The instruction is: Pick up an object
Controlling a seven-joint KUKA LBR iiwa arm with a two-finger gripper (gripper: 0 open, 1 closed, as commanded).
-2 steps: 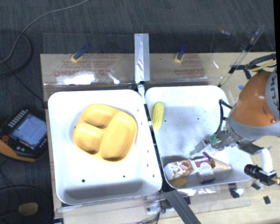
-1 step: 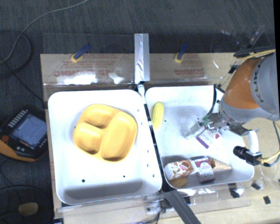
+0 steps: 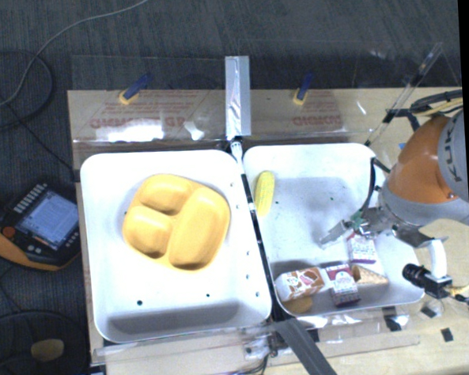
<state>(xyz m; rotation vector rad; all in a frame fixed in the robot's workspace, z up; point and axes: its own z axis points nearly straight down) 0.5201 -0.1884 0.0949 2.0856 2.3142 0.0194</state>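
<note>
While reaching in from three o'clock, hangs over the right shallow white bin (image 3: 312, 156) on the counter (image 3: 87, 104). Grey arm with orange band (image 3: 424, 171), ending in the tool (image 3: 350, 229) at the bin's three o'clock side. Cannot tell whether released or clenched: too blurred, partly masked by the wrist.

Directly at six o'clock of the tool, a small pink-and-white packet (image 3: 363, 249). Looks close against the tool, yet cannot tell whether gripped or merely lying on the bin floor.

Along the six o'clock wall of the same bin, side by side:
- rounded brown-and-white snack packet (image 3: 300, 284), at the seven o'clock corner
- dark red-and-white wrapped bar (image 3: 344, 284), just at three o'clock of that packet
- tan wedge-shaped piece (image 3: 372, 275), touching the bar on its three o'clock side

At eleven o'clock in that bin, a yellow plastic corn cob (image 3: 264, 189), lengthwise beside the dividing wall, well apart from the tool.

Across the middle of the left shallow white bin (image 3: 107, 309), a large yellow three-lobed soft lump (image 3: 175, 220).

Off the counter at nine o'clock, an orange-and-black handheld control pad with a screen (image 3: 40, 226), on the dark floor.
</note>
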